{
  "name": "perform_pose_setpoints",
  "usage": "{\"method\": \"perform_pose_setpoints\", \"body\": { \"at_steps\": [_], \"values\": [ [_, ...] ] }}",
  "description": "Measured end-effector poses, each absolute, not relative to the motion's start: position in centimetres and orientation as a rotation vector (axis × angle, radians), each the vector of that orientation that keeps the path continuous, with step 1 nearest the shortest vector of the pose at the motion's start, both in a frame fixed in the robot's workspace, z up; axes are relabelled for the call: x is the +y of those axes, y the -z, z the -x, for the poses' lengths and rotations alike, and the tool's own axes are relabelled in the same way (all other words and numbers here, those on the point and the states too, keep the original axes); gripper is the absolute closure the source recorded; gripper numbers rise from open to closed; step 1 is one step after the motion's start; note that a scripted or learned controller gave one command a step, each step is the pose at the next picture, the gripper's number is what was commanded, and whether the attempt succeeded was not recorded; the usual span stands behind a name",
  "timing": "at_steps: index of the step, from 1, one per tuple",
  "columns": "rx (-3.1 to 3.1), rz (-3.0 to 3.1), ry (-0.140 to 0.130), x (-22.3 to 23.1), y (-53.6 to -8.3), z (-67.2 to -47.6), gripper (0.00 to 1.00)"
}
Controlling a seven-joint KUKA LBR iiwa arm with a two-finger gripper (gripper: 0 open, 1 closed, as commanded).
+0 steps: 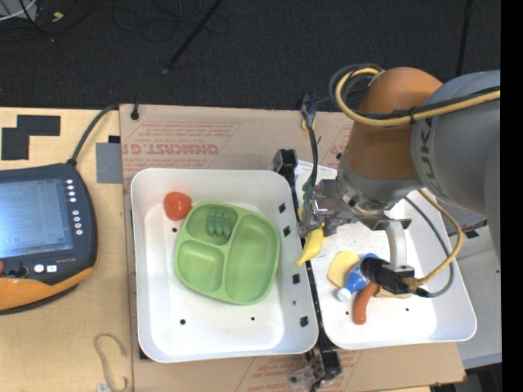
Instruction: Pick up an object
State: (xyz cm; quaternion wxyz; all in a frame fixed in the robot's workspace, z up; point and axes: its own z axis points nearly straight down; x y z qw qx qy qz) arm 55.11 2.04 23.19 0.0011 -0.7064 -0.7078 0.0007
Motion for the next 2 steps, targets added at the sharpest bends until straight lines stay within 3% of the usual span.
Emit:
{"method": "perform_pose_setpoints", "body": {
  "at_steps": [1, 2],
  "values": [
    [-2.22, 2.22, -0.006, 1.77, -21.67, -56.3, 1.0],
    [-2.219, 2.219, -0.006, 2.06, -21.76, -55.71, 1.0]
  ]
}}
